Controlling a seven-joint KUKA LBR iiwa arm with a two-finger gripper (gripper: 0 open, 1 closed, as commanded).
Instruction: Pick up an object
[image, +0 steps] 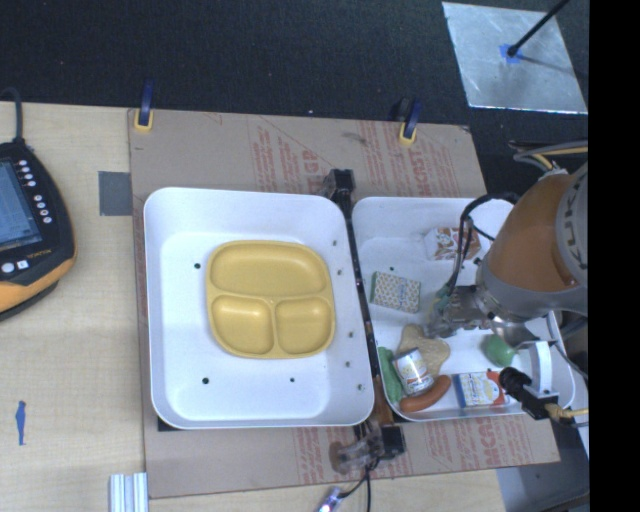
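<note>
My gripper (447, 318) hangs low over the middle of the right bin (372, 215), at the end of the grey arm with its orange band (535, 235). Just left of it lies a green-and-white patterned packet (396, 291). Below it sit a tan lump (428, 350) and a small can (413, 372), with a brown sausage (427, 399) at the bin's front edge. A green ball (498, 349) lies to the gripper's lower right, beside a blue-and-white box (474, 390). A white wrapper (443, 241) rests near the back of the bin.
The left bin (170, 300) holds a yellow divided plate (270, 297). A handheld control pendant (25, 230) lies on the bench at far left. Clamps (407, 120) pin the cardboard sheet at the back. A green strip (385, 362) lies along the right bin's left wall.
</note>
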